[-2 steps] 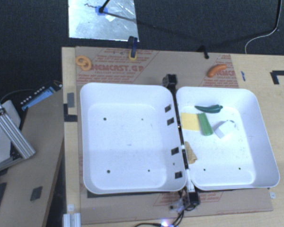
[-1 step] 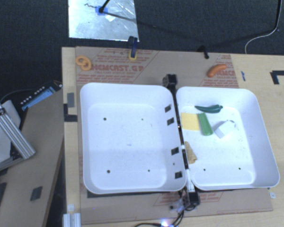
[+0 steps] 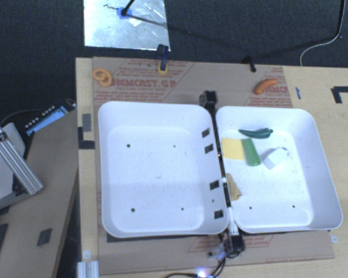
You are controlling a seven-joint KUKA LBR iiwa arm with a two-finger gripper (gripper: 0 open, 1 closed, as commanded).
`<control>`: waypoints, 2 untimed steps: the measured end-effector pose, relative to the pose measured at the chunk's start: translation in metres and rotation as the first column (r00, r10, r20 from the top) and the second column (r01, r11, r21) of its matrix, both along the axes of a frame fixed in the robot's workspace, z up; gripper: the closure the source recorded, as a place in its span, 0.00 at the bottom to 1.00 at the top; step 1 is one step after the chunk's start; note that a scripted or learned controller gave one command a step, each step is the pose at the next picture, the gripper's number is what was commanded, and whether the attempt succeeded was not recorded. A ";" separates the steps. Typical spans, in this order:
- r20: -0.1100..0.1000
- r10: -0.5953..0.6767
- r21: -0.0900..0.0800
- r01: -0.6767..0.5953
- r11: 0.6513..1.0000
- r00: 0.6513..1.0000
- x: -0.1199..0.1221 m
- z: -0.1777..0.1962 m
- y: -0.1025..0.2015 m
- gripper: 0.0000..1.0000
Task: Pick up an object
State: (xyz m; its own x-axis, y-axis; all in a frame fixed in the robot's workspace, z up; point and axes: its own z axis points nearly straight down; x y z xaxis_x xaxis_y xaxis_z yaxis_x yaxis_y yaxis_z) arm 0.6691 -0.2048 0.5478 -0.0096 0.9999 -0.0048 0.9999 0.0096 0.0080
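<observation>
the things to pick from lie close together in the right bin [image 3: 322,172]: a yellow square [image 3: 232,149], a light green stick [image 3: 252,152] touching it, a dark green pepper [image 3: 256,133] just above and a small white block [image 3: 271,158] beside them. they sit loose and flat, likely so fingers can come down from above. i cannot tell how the gripper is, and the left bin [image 3: 156,172] sits beside.

Red print, seemingly "HEMCAST", on the brown board [image 3: 140,83] behind the white bins; further lettering illegible.
</observation>
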 end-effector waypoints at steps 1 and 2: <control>-0.017 0.001 0.010 0.000 1.000 1.000 0.000 -0.124 0.074 1.00; -0.009 -0.015 0.002 0.015 1.000 1.000 -0.002 -0.157 -0.007 1.00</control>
State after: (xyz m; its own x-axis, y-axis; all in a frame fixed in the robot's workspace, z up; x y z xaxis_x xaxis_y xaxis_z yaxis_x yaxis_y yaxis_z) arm 0.6672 -0.2114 0.3911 0.0050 1.0000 -0.0028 1.0000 -0.0050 -0.0013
